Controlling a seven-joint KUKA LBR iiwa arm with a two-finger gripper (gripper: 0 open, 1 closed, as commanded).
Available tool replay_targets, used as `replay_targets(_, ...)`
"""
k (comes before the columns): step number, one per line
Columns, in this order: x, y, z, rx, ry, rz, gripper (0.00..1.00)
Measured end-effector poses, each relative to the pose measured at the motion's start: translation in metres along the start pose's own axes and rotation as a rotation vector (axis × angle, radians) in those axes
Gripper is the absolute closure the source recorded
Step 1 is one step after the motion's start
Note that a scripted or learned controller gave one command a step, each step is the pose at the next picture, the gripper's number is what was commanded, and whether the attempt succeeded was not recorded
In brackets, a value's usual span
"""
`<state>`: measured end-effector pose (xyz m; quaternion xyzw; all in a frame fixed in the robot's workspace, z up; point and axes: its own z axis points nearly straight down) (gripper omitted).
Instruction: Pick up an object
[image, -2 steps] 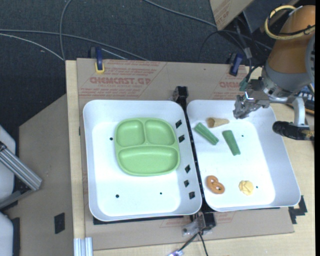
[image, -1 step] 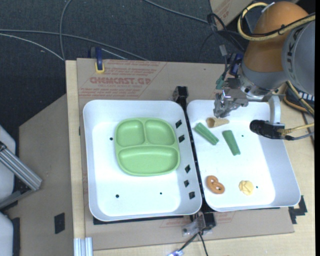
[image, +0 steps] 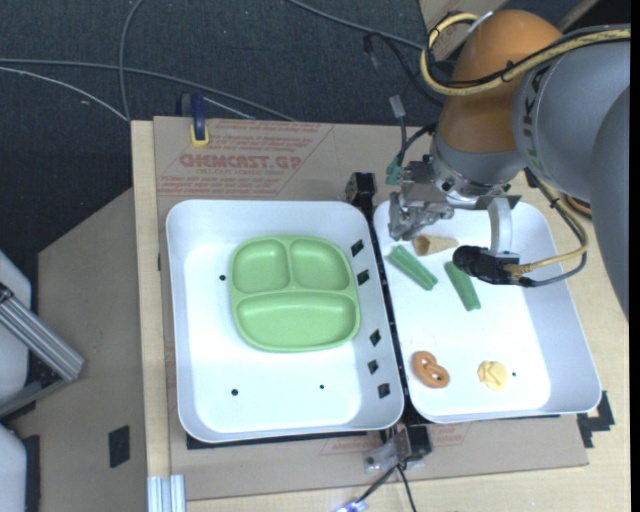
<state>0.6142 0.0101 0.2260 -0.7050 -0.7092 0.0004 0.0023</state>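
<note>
Underneath, brown board (image: 250, 150), dark carpet (image: 70, 120).

Dark carpet floor (image: 90, 60) crossed by grey cables (image: 125, 55).

My claw (image: 412, 222) hangs over the right bin's (image: 560, 395) far left corner. Below it lie a wedge (image: 435, 243), two sticks (image: 412, 267) (image: 465, 287), then pretzel (image: 431, 370) and puff (image: 492, 374) (nearest the front). The divided plate (image: 294, 293) sits in the left bin (image: 200, 370).

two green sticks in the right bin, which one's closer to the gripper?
The left green stick, lying just below the gripper; the other green stick lies farther right.
</note>
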Motion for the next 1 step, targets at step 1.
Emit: replay_targets(1, 0.0462, -0.0029, 0.0079, 0.000, -0.001, 0.002, 1.00)
